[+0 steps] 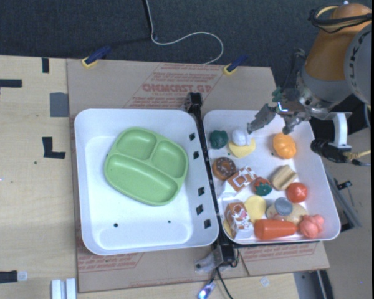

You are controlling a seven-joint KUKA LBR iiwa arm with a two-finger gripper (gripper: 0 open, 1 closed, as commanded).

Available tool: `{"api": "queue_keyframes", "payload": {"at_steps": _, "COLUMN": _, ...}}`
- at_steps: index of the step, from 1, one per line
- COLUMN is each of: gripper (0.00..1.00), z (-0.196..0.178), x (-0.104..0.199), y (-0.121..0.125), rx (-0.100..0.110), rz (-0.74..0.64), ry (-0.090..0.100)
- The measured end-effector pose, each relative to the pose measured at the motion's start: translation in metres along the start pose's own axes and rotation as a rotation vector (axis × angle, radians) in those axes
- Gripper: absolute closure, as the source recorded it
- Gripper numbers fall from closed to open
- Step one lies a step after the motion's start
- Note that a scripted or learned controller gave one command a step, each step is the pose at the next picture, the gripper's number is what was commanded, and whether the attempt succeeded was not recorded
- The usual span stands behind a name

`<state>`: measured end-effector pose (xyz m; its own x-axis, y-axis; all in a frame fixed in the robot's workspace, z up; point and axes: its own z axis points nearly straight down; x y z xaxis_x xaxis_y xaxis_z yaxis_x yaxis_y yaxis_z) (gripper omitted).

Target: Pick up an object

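My gripper (274,123) hangs over the far part of the right bin (327,185), its two fingers spread apart with nothing between them. One fingertip is near a white-and-yellow toy (241,143), the other just above an orange pepper-like toy (284,146). Further toys lie in this bin: a dark green piece (219,138), a brown donut (224,167), a bread roll (282,177), a red tomato (296,192), a yellow piece (256,207), a long orange-red carrot (274,229) and a pink piece (311,225).
The left bin (90,185) holds a green divided plate (146,165). A black divider with clips (201,167) runs between the bins. The arm (336,55) reaches in from the upper right. A white cable (174,39) lies on the dark surface behind.
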<state>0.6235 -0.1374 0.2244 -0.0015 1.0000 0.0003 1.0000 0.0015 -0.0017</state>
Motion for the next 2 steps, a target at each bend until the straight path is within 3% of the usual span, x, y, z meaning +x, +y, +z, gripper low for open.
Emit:
{"api": "queue_keyframes", "payload": {"at_steps": 1, "gripper": 0.00, "z": -0.066, "x": 0.074, "y": -0.066, "rx": -0.003, "rz": -0.007, "ry": 0.003}}
{"api": "queue_keyframes", "payload": {"at_steps": 2, "gripper": 0.00, "z": -0.169, "x": 0.133, "y": -0.087, "rx": -0.012, "rz": -0.008, "ry": 0.002}}
